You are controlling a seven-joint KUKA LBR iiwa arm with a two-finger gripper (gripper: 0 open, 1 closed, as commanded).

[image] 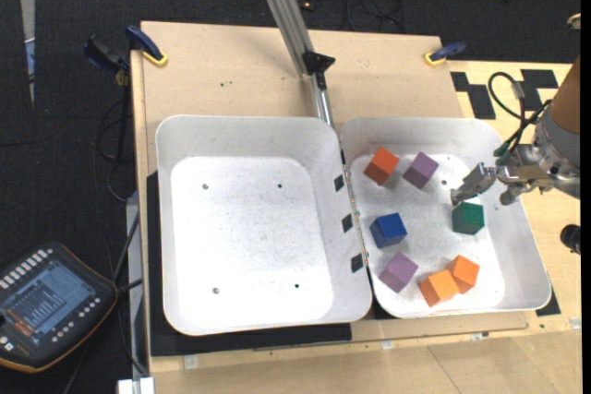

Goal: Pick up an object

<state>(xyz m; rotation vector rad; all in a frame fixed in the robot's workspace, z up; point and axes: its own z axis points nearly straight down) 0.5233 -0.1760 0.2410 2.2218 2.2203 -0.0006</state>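
Observation:
The right bin [480, 136] holds several small blocks: an orange one [380, 166] and a purple one [420, 170] at the back, a blue one [388, 229] in the middle, a purple one [399, 271] and two orange ones [438, 287] [464, 272] near the front, and a green one [468, 218] at the right. My gripper [487, 187] hangs over the bin's right side, just above and behind the green block. Its fingers are spread, one finger [469, 184] reaching toward the green block, with nothing between them.
The left bin [166, 198] lies beside the right one. A metal pole [282, 0] slants down from the back to the bins' shared edge. Blue clamps [143, 41] [445, 53] grip the board's back corners. A teach pendant [42, 304] rests at the lower left.

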